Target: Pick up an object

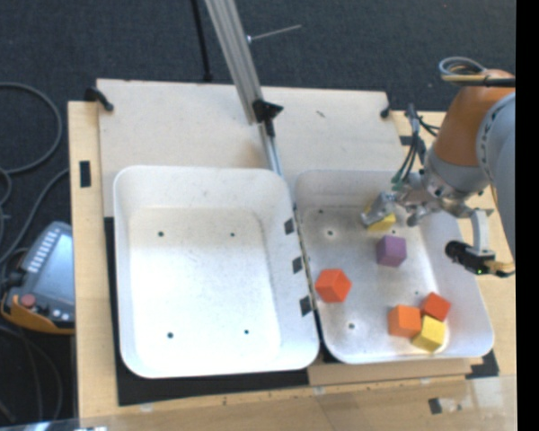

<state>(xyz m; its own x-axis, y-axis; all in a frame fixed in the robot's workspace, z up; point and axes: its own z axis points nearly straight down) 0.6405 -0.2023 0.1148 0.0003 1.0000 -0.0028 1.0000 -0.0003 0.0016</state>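
My gripper [391, 212] hangs over the far part of the right bin [341, 348], at the end of the grey arm with its orange band [467, 124]. A small yellow block [384, 224] peeks out right under the gripper, partly hidden by it. Just in front of it lies a purple cube [392, 250]. An orange-red cube [333, 285] sits near the bin's left wall. At the near right corner, an orange cube [403, 321], a red cube [437, 307] and a yellow cube [430, 333] huddle together.
The left bin [207, 268] stands beside the right one, its raised rim between them. A slanted metal post [238, 52] rises behind the bins. Cables and a teach pendant [43, 272] lie off the bench to the left.
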